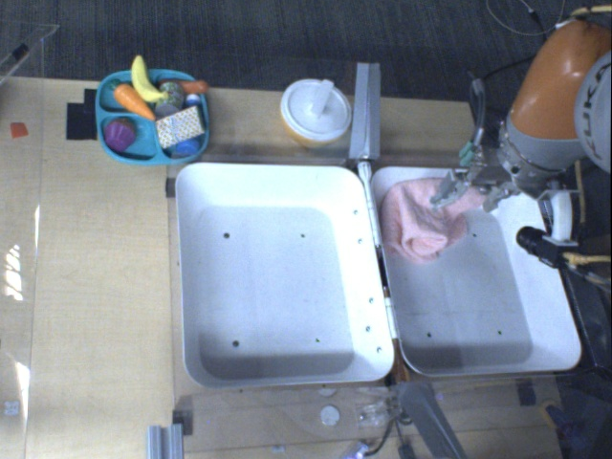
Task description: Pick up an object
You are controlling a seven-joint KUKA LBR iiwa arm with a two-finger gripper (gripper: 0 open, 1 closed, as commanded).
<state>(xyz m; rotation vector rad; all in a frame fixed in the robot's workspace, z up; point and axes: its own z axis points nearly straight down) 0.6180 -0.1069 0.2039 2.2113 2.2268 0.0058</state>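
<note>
While the gripper [466,185] sits low over the far part of the right bin [497,342], its metal fingers splay either side of the upper right edge of a pink cloth [418,220], and a fold of the cloth appears to rise toward them; whether fabric is actually pinched between them I cannot tell, since the finger tips blur into the cloth and the opening cannot be read. The cloth is the task's object: it lies crumpled in the far left corner of the right bin, against the wall shared with the left bin [277,275], with its bulk drooping toward the bin's middle. Above the gripper, the grey wrist and orange band of the arm [559,84] come in over the bin's far right corner. Judged step: the grasp attempt itself, at or just after contact, lift not yet shown. The next move calls for a firm close on a gathered fold, then a straight vertical rise; soft fabric may slip or only a thin edge may be caught. Beyond the bins, on the bench [86,285] along its far edge, stand a white lidded cup [316,111] and a blue tray of toy food [151,115], well apart from the work.
</note>
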